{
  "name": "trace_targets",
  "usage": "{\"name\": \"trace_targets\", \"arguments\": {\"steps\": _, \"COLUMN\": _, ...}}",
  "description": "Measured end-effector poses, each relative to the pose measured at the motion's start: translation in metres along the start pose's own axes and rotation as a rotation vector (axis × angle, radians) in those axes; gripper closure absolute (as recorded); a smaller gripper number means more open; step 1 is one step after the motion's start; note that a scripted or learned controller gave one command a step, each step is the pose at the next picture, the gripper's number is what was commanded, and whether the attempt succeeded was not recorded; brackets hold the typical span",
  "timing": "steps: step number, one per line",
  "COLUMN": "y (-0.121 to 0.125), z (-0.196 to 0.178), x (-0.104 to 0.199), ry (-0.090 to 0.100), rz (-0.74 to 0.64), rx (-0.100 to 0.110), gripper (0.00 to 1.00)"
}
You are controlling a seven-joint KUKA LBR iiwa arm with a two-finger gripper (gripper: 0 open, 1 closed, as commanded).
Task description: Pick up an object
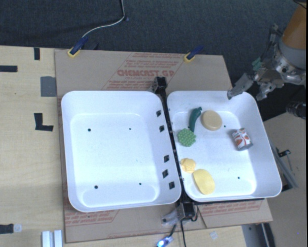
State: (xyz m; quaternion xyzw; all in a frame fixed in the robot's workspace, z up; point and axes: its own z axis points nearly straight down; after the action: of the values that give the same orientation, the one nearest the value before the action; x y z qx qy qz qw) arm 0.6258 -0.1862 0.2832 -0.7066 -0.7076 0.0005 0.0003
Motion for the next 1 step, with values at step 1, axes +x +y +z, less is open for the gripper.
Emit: {"name": "trace_targets", "arguments": {"steps": 1, "y": 0.0003, "z": -0.01, "x": 0.0005, "ry": 0.0, "rz": -0.001, "rx": 0.0, "gripper": 1.0}}
